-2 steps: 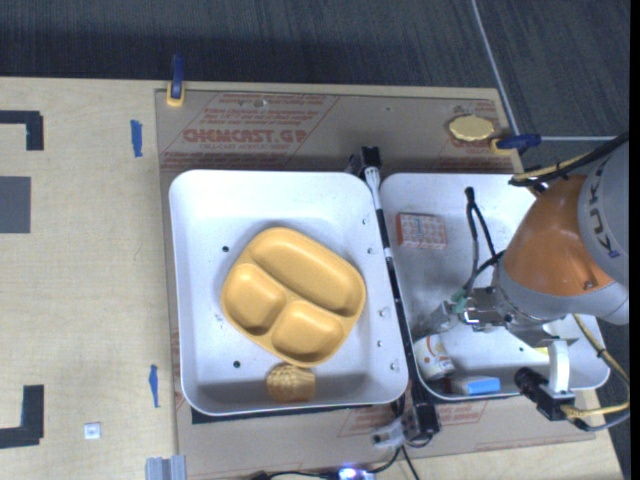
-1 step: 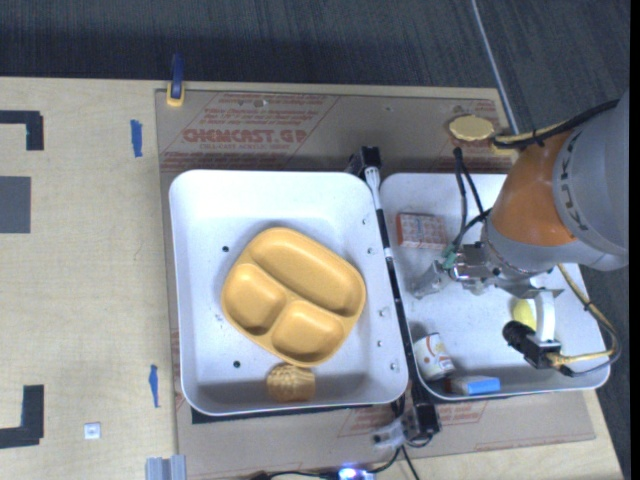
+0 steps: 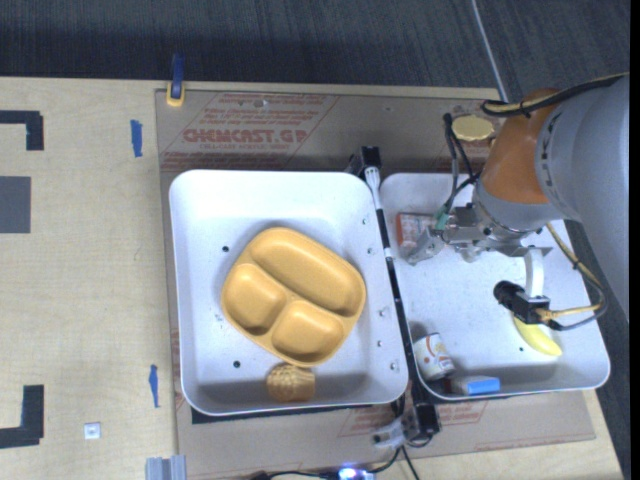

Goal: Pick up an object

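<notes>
Fingers (image 3: 437,243) sit low over the far-left part of the right bin (image 3: 590,368), but from this slanted view you cannot tell how far apart they stand or whether anything lies between them. Treat them as holding nothing for now.

Closest to them is a small red-and-white packet (image 3: 410,230), lying against the bin's far-left wall, just beside the metal tips. If that is your pick, come straight down and keep off the wall, since a flat packet pressed into a corner gives the tips little to close on.

Further out, a yellow banana (image 3: 541,339) lies near the right wall, well apart from the packet, with a black piece on a cable hanging over it; mind that cable when you move across. A small white cup with orange marks (image 3: 433,356) and a blue block (image 3: 483,386) rest at the near edge.

Across the divider, the left bin (image 3: 190,268) holds a large yellow divided tray (image 3: 292,293) and a tan ball (image 3: 290,381) just beside it. The ball probably rolls, so centre on it.
</notes>
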### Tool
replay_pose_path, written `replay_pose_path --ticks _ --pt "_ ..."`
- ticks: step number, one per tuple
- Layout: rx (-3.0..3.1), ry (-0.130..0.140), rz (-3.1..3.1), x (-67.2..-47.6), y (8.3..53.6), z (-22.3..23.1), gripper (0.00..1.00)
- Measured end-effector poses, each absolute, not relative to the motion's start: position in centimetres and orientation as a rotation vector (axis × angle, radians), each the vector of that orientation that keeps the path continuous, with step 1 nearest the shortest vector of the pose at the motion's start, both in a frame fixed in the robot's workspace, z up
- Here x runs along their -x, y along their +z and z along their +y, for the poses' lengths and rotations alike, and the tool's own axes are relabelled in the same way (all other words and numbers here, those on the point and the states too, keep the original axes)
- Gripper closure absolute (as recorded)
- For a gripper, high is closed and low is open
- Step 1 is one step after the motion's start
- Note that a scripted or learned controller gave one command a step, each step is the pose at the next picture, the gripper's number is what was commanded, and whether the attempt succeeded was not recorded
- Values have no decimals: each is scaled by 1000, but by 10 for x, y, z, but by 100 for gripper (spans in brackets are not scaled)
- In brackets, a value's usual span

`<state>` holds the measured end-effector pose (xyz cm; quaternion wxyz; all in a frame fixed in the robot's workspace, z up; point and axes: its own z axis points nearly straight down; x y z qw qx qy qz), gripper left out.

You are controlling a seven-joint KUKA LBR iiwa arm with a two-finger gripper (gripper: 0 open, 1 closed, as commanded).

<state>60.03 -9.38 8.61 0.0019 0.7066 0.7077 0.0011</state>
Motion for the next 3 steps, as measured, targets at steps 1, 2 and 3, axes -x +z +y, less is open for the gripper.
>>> replay_pose_path --ticks 1,2,3 --pt "-2217 1 2222 -667 85 -113 0" --pt "-2212 3 2222 -668 97 -113 100" --pt "-2219 0 2221 -667 86 -224 100"
